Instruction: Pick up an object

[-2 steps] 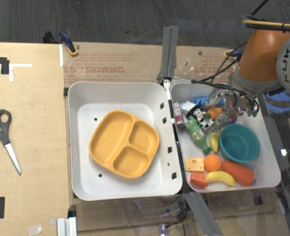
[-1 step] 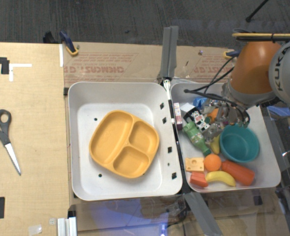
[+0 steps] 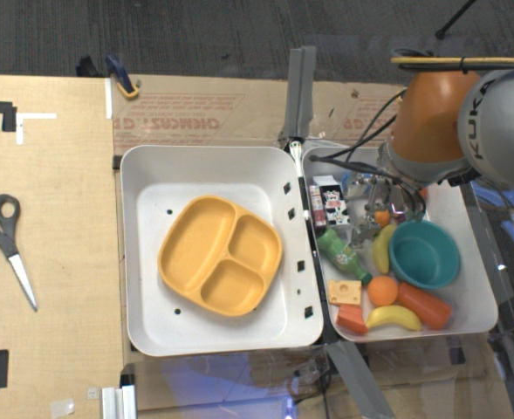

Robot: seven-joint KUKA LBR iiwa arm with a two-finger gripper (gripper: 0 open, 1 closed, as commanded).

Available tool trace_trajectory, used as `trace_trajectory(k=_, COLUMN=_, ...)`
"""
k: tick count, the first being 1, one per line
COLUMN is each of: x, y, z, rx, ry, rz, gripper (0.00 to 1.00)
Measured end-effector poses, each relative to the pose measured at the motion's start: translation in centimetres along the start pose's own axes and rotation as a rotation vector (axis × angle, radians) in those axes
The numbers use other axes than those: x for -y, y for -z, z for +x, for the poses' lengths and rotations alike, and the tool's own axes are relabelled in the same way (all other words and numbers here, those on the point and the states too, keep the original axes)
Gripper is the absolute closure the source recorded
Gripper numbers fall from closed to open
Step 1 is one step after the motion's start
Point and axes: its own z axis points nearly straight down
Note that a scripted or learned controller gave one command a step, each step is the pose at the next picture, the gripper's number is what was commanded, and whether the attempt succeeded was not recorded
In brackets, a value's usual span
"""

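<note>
End effector (image 3: 380, 209) low in right bin (image 3: 475, 321), grip state unclear amid clutter. Teal bowl (image 3: 424, 253), bananas, orange there. Yellow divided plate (image 3: 221, 255) in left bin (image 3: 143, 260).

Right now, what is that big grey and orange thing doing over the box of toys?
That is a robot arm, seen by one camera looking down from above. It reaches in from the right, and its gripper hangs over the right bin, which holds toy food: a teal bowl, an orange ball, a yellow banana, a cheese wedge and more. I cannot see it holding anything. The left bin has a yellow divided plate. Scissors lie on the bench at the far left.
</note>
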Motion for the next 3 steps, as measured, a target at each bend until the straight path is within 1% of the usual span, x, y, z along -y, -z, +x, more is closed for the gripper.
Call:
trace_trajectory(k=1, x=0.8, y=-0.2, z=9.3, rx=-0.007, ry=0.037, rz=-0.003, gripper=0.00)
trace_trajectory(k=2, x=1.5, y=-0.1, z=2.5, rx=-0.001, ry=0.011, rz=-0.004, gripper=0.00)
trace_trajectory(k=3, x=5.2, y=-0.1, z=4.7, rx=-0.003, ry=0.145, rz=-0.006, gripper=0.00)
